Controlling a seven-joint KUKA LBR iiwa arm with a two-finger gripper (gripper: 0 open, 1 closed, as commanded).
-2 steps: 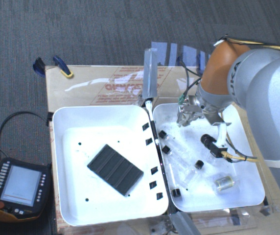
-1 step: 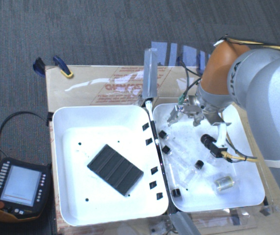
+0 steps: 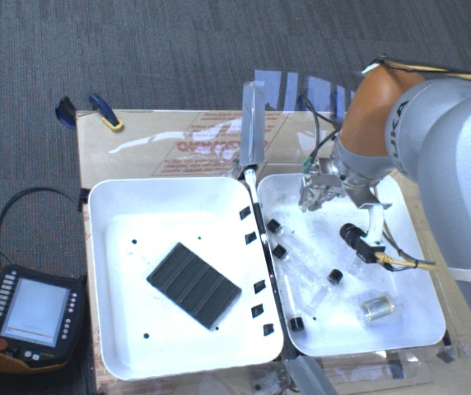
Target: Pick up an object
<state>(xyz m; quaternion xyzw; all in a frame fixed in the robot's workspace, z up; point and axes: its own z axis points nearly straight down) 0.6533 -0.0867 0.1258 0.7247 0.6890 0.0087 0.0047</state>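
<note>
The end effector [image 3: 314, 194] hung over the right bin [image 3: 412, 290], at about 11 o'clock within it, close to the bin's far wall. Whether it was open or closed could not be told from this slant, and nothing could be seen held in it.

The loose things in that bin lay apart from it. A small black cube [image 3: 334, 276] sat near the bin's centre, towards 5 o'clock from the end effector. A short clear cylinder [image 3: 377, 307] lay farther out at 5 o'clock in the bin, near the front right corner. Some transparent plastic [image 3: 301, 262], hard to make out, lay at 9 o'clock of the cube.

In the left bin [image 3: 128, 212], a dark ribbed slab [image 3: 193, 285] lay flat and turned at a slant, a little towards 5 o'clock of the centre. Both bins rested on the surface [image 3: 161, 138].
</note>
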